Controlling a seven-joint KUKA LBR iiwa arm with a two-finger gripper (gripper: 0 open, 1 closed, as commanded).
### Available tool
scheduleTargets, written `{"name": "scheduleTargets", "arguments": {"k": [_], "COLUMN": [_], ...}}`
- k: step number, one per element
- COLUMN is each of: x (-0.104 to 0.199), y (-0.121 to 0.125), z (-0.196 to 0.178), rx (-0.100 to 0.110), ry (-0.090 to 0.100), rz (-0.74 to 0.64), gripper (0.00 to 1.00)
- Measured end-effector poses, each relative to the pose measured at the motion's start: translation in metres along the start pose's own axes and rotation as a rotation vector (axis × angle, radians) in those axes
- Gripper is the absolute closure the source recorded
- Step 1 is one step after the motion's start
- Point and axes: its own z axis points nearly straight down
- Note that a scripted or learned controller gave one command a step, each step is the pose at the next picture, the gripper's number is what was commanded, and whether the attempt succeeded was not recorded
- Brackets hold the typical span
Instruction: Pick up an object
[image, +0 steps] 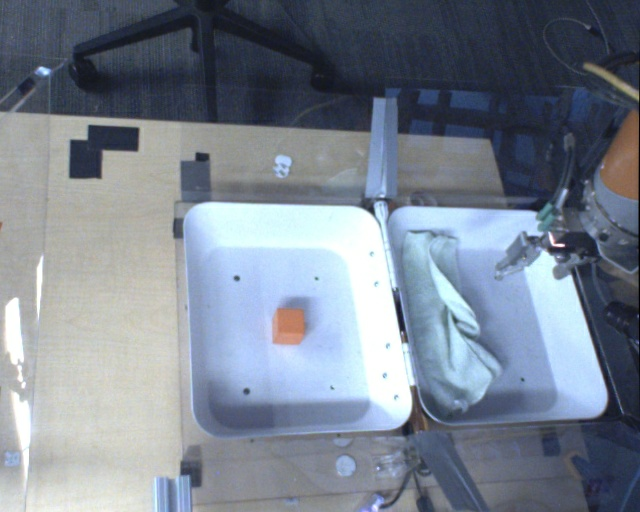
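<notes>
Hovering with pincer (538, 255) parted and bare over the right bin (590, 400) by the crumpled cloth (450, 320), risks snagging loose folds, orange block (289, 326) lying mid left bin (200, 300) near the counter's centre.

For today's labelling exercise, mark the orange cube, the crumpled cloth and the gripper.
orange cube (289, 326): camera view, top face.
crumpled cloth (445, 320): camera view, middle fold.
gripper (540, 257): camera view, between its fingertips.
</notes>
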Motion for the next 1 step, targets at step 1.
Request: {"name": "scheduleTargets", "arguments": {"k": [1], "x": [-0.0163], "y": [0.0089], "z": [0.1850], "rx": [-0.005], "ry": [0.000], "rz": [-0.005], "gripper": [0.00]}}
